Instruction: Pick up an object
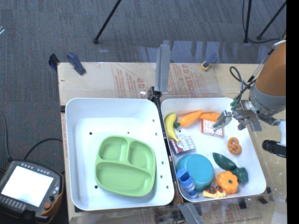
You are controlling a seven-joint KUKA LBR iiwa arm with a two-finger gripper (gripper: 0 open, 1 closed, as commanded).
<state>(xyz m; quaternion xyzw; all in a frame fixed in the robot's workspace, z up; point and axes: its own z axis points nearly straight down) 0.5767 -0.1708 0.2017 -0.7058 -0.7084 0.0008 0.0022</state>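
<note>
Worktop [107, 80] carries two shallow white bins side by side. Left bin [77, 125] holds a green divided plate [125, 165]. Right bin [254, 160] holds the candidate objects: blue bowl [197, 170], yellow banana [171, 126], orange carrot [189, 118], dark green vegetable [225, 161], small orange pumpkin [228, 182], red-and-white packet [212, 127], small carton [184, 143], blue bottle [186, 181] and pretzel [234, 145].

Arm [273, 80] enters from the right and ends above the upper part of the right bin. Gripper [223, 120] sits over the upper edge of the red-and-white packet, just right of the carrot. Finger spacing cannot be read at this resolution, and no object is visibly lifted between the fingers.

Step in hand, as judged: approach, or descent onto a target. Every object appears to rest on the bin floor, so the pick is not yet complete.

Next move calls for a firm closure on one item. The packet lies flat and offers little to pinch; the carrot beside it presents a rounder body.
</note>
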